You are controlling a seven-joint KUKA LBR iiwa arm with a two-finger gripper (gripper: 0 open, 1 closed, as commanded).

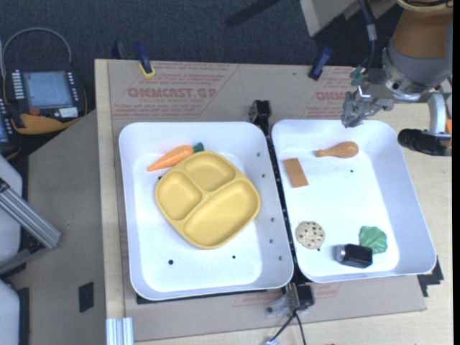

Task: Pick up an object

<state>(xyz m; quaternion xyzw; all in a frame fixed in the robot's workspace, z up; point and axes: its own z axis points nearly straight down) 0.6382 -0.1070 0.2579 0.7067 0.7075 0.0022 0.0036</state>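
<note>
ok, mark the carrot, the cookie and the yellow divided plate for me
carrot (169,158), camera view, middle of the orange body
cookie (310,234), camera view, centre of its speckled face
yellow divided plate (215,218), camera view, floor of the largest compartment

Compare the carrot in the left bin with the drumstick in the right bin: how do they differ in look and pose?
The carrot is bright orange with a green end, while the drumstick is pale tan. The carrot lies tilted and touches the yellow divided plate; the drumstick lies nearly level, apart from other items. The carrot tapers to a point; the drumstick swells into a round head on its right. Both are long, thin toy foods near their bins' far side.
</note>
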